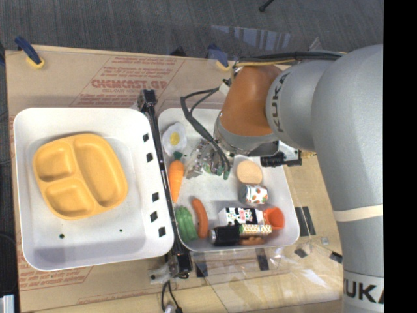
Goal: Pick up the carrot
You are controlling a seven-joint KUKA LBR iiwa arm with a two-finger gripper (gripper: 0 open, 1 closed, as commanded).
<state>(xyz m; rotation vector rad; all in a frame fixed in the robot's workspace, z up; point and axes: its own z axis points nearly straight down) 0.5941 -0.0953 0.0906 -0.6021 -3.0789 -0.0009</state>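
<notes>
carrot (175, 177), fried egg (174, 135) above, hot dog (201, 218) below

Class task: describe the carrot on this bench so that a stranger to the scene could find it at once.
Find the right-hand white bin, the one crowded with toy food. The carrot lies along its left wall, just below the fried egg. It is the plain orange tapering piece with its point toward the bin's near end, unlike the redder sausage lower down.
</notes>
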